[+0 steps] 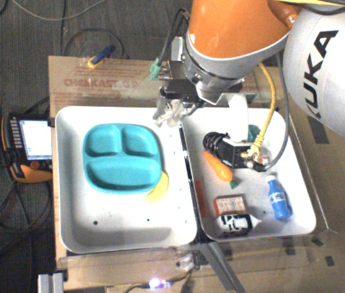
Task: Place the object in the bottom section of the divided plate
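Observation:
A teal divided plate lies in the left bin, with two small sections at the top and one wide section at the bottom. A yellow banana rests against the plate's lower right rim, on the bin floor. My gripper hangs over the top of the wall between the two bins, just past the plate's upper right corner. An orange carrot lies in the right bin, below and to the right of the gripper.
The right bin also holds a blue bottle, a brown box and a black-and-white item near its front edge. A small green thing peeks out at the bin's upper right. A handheld pendant lies left of the bench.

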Robot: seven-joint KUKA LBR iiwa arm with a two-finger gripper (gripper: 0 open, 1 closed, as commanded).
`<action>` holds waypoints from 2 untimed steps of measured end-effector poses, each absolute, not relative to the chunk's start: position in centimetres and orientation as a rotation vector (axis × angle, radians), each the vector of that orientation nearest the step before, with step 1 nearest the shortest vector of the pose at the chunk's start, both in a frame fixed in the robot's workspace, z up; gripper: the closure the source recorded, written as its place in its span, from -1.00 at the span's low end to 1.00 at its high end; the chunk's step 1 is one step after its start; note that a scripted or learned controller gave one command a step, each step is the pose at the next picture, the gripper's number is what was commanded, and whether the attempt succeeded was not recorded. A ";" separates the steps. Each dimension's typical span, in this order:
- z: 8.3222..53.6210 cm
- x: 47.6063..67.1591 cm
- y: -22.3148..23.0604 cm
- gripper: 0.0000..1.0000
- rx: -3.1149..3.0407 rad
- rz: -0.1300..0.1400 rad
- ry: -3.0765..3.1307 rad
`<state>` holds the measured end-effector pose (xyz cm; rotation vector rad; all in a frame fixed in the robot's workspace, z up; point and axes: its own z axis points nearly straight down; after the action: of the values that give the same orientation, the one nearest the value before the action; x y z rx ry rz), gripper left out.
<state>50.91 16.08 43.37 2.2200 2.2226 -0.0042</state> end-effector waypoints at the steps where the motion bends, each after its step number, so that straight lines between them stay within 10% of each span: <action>1: 41.4 48.4 16.9 1.00 2.380 -0.006 2.051; 2: 25.1 48.3 18.1 1.00 2.344 -0.008 2.095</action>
<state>48.28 18.06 25.14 2.3435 2.0954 -0.0083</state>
